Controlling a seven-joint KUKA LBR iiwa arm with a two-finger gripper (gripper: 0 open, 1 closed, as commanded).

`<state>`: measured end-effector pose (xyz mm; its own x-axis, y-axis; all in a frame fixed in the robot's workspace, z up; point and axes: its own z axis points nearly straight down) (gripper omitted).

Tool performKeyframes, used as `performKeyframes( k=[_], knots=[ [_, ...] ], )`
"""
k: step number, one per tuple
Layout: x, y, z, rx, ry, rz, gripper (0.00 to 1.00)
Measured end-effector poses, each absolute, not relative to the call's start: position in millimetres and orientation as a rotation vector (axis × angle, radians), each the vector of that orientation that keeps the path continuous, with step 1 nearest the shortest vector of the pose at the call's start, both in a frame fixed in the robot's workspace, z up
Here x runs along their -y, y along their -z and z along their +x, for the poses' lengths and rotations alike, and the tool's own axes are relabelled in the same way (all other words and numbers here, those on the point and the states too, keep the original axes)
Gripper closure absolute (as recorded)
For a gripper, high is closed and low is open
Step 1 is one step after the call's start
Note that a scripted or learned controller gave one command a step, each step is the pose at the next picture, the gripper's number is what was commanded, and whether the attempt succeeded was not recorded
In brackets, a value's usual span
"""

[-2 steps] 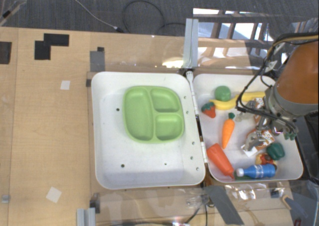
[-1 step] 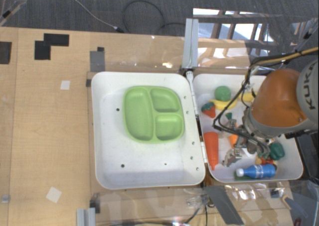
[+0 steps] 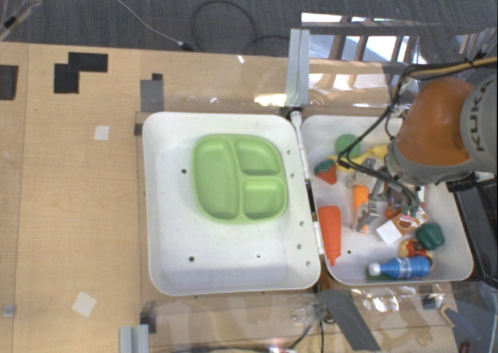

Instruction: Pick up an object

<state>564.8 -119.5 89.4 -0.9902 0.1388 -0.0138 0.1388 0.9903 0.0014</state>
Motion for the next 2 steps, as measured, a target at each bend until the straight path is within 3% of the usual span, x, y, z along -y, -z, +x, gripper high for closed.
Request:
performKeyframes(
  k=[1, 2],
  knots=[
    [118.0, -103.9, 569.0, -3.108, 0.001, 0.204, 1.00],
    [117.8, -103.4, 568.8, -3.109, 0.001, 0.204, 0.00]
  ],
)
